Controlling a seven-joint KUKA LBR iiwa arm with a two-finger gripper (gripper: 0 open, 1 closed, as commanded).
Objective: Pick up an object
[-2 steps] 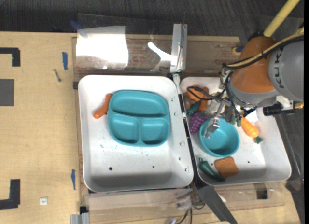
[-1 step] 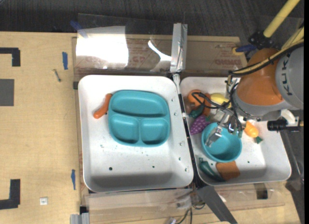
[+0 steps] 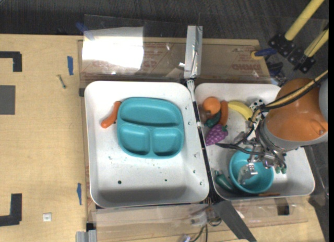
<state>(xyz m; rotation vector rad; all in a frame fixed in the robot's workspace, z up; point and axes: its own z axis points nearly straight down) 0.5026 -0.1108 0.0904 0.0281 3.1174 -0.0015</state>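
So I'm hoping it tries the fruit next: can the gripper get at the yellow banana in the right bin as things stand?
Probably yes. The yellow banana lies uncovered near the right bin's back wall, with nothing on top. The gripper hangs over the teal bowl close by. The orange fruit beside it crowds one end.

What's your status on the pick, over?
Gripper down over teal bowl in right bin, grasp unconfirmed. Banana, grapes, orange toy crowd behind. Teal tray, left bin.
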